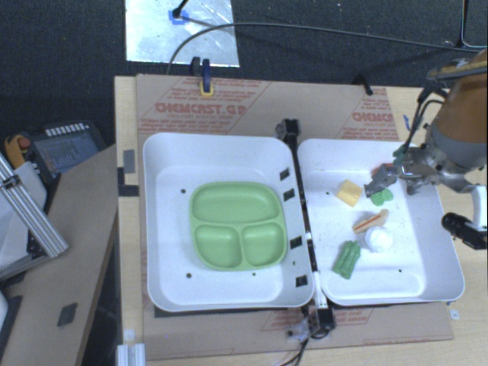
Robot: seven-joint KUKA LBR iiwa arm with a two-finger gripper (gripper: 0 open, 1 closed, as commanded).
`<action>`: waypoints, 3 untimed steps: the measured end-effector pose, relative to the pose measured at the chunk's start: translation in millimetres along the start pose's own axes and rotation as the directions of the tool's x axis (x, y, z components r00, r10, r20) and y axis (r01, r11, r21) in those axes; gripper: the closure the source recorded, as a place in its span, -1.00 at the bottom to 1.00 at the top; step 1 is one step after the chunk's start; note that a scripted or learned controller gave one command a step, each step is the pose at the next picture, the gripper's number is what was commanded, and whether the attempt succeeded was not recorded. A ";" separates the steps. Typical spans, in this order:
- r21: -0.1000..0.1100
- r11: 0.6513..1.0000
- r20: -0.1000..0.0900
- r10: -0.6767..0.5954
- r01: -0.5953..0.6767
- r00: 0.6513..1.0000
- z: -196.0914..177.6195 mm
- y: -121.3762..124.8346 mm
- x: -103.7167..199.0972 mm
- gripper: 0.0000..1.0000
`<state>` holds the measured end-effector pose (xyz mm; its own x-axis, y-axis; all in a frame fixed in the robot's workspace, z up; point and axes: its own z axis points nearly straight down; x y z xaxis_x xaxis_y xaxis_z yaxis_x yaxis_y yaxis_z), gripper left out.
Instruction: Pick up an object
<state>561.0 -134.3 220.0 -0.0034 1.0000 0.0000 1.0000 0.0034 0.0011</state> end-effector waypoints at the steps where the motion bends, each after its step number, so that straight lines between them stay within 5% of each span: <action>1: 0.003 1.000 0.000 0.002 -0.002 1.000 54.4 9.5 -2.3 -1.00; 2: 0.003 1.000 0.000 0.002 -0.002 1.000 116.3 9.1 -5.6 -1.00; 3: 0.002 1.000 0.000 0.002 -0.002 1.000 136.3 9.5 -5.3 -1.00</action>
